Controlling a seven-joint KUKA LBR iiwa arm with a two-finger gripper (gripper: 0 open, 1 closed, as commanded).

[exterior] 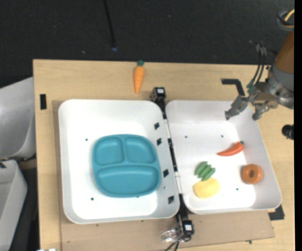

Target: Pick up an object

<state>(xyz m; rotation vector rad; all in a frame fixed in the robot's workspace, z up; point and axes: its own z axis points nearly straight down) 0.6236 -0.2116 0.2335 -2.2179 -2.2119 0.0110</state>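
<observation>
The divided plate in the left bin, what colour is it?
Teal blue all over; the three-compartment plastic plate shows clearly in the camera view.

arm [282, 75]: grey, orange band | claw [243, 109]: two dark fingers | thin cables

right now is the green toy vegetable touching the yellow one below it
Touching: the camera view shows the green toy vegetable overlapping the top edge of the yellow toy vegetable, no gap.

Colours: my desk [88, 77] tan, both bins [72, 203] white, plate [125, 165] teal. Carrot [138, 77] orange with green top, chilli [231, 149] red, doughnut [252, 174] brown-orange, lemon [206, 188] yellow, pods [205, 170] green.
</observation>
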